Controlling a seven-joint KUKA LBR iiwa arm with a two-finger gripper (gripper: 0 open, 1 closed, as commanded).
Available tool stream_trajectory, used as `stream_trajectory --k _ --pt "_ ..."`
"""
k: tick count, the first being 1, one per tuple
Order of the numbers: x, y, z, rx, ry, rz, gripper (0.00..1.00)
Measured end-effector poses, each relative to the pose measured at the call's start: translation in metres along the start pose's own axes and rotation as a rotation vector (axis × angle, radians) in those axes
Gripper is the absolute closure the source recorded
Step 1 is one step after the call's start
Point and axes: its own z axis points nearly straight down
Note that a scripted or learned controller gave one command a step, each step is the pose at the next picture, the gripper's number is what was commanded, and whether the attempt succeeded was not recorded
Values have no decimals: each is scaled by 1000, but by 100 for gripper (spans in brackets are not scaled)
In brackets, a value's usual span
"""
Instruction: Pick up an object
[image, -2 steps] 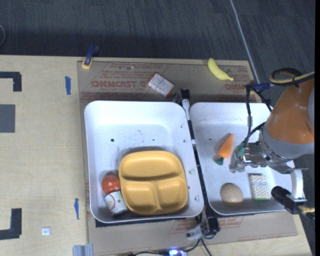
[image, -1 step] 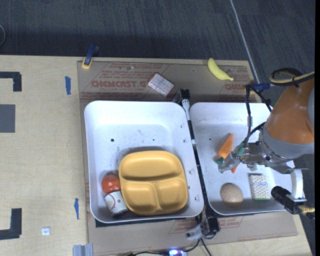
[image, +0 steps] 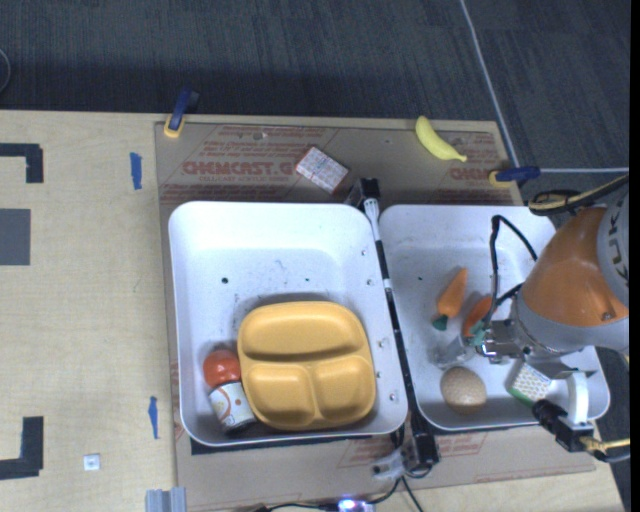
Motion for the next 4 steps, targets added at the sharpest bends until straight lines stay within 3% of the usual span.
stream_trajectory --k 1,2,4 --pt "0 1 -10 -2 0 0 100" --pt "23 65 -27 5 2 -2 100" --pt "23 66 -47 1 -1 -5 100"
